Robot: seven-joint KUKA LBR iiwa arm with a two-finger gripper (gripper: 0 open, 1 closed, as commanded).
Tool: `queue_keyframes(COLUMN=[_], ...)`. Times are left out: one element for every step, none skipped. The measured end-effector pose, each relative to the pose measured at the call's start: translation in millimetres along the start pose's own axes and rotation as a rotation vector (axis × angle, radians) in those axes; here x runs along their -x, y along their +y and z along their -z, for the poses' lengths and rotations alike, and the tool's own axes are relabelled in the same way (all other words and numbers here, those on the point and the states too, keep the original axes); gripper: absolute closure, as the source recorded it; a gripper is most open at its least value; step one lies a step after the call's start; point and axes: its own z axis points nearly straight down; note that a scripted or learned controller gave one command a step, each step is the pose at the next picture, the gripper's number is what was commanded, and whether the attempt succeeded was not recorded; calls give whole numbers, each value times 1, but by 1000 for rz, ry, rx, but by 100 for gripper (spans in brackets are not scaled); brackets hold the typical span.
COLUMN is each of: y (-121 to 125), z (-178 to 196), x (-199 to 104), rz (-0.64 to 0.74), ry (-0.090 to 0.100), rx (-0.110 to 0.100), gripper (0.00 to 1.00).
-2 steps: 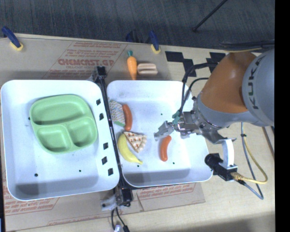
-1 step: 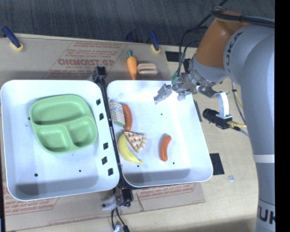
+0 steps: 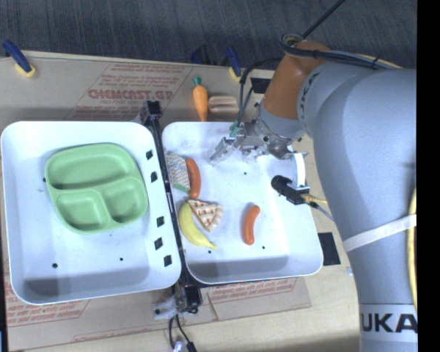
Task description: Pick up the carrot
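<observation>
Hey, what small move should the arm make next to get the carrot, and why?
Probably shift the tool toward the camera view's upper left. The carrot lies outside the right bin, on the cardboard beyond its far rim, beside a tan item, while the tool sits over the bin's far end.

Grey arm [image 3: 367, 160] — orange band [image 3: 290, 86] above wrist, black cable, "UKA" lettering low.

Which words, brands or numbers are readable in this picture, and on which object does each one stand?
"UKA": white letters on the grey arm, cut off by the frame.
"CHEMCAST GP": red print on the brown board behind the bins; a blurred reading.
Smaller red print across that board: too small to read.
</observation>
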Motion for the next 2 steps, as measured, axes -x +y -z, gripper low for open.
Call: queue_keyframes(y=[1,-25], z=[14,29], x=[38,39], rz=[39,-2], ry=[-2,-2], rx=[5,2], gripper=[0,0])
